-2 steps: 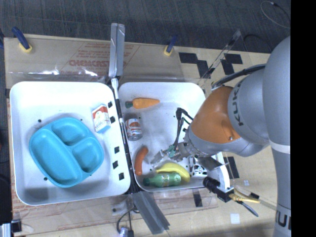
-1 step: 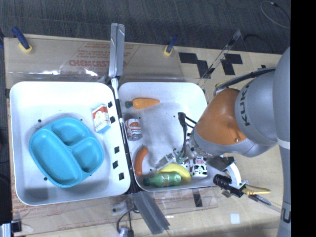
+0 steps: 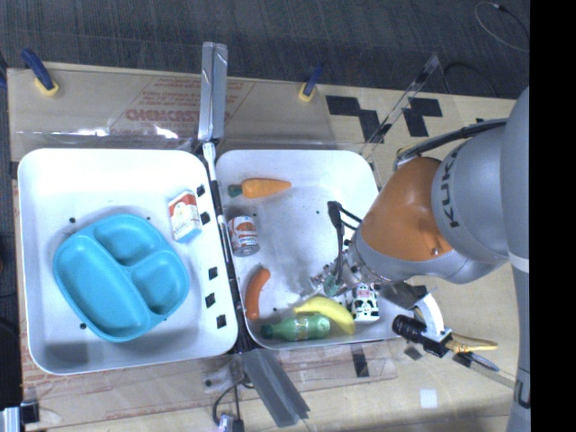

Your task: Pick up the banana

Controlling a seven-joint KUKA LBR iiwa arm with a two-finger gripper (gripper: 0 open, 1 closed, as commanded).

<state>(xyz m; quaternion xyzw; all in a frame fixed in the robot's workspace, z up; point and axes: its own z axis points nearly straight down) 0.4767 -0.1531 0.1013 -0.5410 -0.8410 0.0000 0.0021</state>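
Two white bins sat side by side on the bench, and the banana (image 3: 327,312) lay near the right bin (image 3: 297,165)'s lower edge, touching a green bottle (image 3: 297,328). The gripper (image 3: 335,279) hovered just above it, the banana at its six o'clock with its long axis running roughly nine to three. Whether the gripper was spread or closed could not be told.

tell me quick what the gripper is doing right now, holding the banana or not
Gripper: low in the right bin, just above the banana; open or closed cannot be told. The banana lies on the bin floor beside the green bottle.
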